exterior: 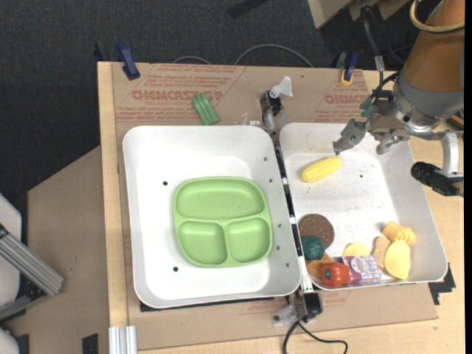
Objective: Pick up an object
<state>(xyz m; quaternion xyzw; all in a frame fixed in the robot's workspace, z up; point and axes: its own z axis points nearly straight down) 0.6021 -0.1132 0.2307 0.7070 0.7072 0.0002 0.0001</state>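
Two white bins side by side on the counter (147,80). Left bin (147,161): a green divided plate (221,220) near its middle. Right bin (354,198): a yellow corn cob (321,169) lying toward the back, untouched. At the near end of the right bin, well apart from the corn cob, a heap of toy food: brown round cookie (316,227), dark green piece (313,247) just in front of the cookie, red tomato (337,273), pink wrapped packet (363,269), pale yellow pear-shaped piece (397,259) and a small ridged yellow piece (398,233) behind that piece. Above the back edge of the right bin, just behind and to the right of the corn cob, the end effector (367,134), spread apart, nothing between the fingers. Green clip (206,109) on the counter behind the left bin, far left of the corn cob.
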